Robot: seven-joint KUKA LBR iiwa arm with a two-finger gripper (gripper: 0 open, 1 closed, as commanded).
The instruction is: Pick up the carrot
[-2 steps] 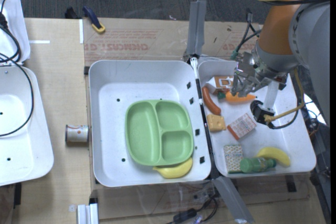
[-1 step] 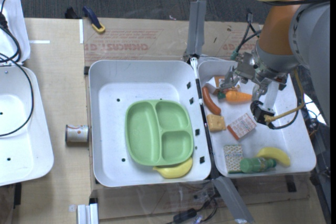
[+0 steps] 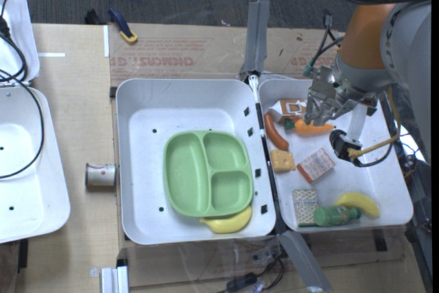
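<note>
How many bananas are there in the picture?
2. One banana lies in the right bin, near its front right corner. The other banana lies in the left bin, at the front edge of the green plate, partly under it.

Cardboard sheet (image 3: 164, 51): red print along the top edge, upside down, mirrored-looking, roughly "CHEMCAT"; not surely legible.
Red-and-white box (image 3: 316, 165) in right bin: print on it, too small to read.
Green-patterned packet (image 3: 304, 203): markings, unreadable.
Small box (image 3: 293, 108) by the gripper: picture label, no legible words.
</note>
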